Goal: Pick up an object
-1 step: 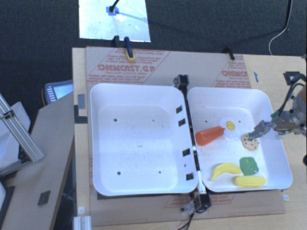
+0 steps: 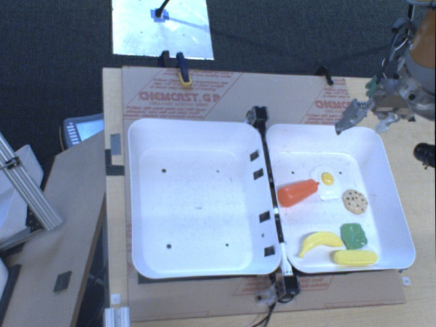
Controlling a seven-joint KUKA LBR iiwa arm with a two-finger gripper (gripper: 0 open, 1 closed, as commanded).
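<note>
Corn (image 2: 355,257) at the bin's (image 2: 392,176) 6 o'clock looks light, stiff, slick: grasp mid-length. Gripper (image 2: 368,111) hangs open, at 12.

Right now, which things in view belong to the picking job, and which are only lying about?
For the job:
gripper, above the right bin's far edge
right bin
carrot
fried egg
cookie
banana
green piece
yellow piece

Lying about:
left bin
cardboard sheet
yellow clamp
metal plate
</note>
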